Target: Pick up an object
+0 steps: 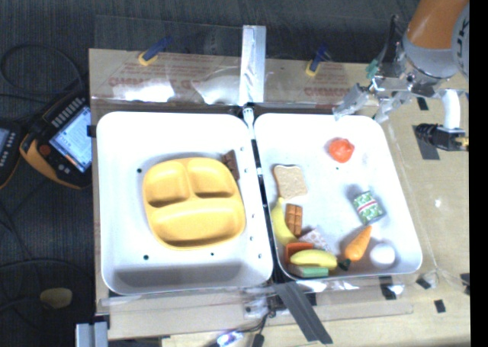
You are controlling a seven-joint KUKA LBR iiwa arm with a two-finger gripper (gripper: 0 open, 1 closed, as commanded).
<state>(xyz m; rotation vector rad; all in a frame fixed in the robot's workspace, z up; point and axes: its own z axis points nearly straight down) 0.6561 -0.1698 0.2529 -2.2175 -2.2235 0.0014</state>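
In the right bin (396,185) lie a red tomato (340,149), a bread slice (290,181), a green-and-white can (367,206), a carrot (357,242), a white egg (382,254) and a banana (281,225). More small toy foods (311,258) are piled at the near left corner. My gripper (361,112) hangs over the bin's far right rim, above and to the right of the tomato. It is open with nothing between its fingers.
The left bin (122,185) holds a yellow divided tray (194,200), with a small brown piece (230,161) at the tray's far right corner. Clear plastic sheeting with clips (160,48) lies behind both bins. A handheld pendant (65,139) sits off the bench at left.
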